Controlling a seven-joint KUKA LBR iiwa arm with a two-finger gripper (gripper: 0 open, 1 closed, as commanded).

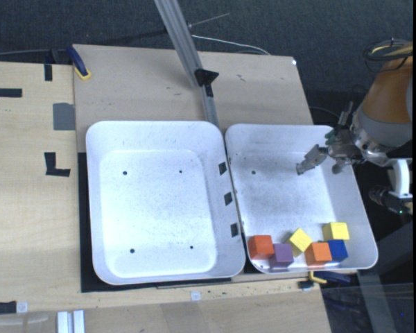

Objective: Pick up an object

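The pincer (310, 162) hangs over the upper right part of the right bin (277, 144), reaching in from the arm (385, 113) at the right edge; whether it is clenched or released I cannot tell from here, and nothing shows in its grip. Well apart from it, along the near edge of that same bin, the blocks sit clustered: an orange-red cube (261, 245), a purple cube (283, 254) just beside it, a tilted yellow cube (300, 239), then an orange cube (318, 252) touching a blue cube (338, 250), with another yellow cube (336, 231) just behind those two. The left bin (152, 200) lies alongside on the table (28, 137). A grey metal rail (182, 37) slants across behind the bins.
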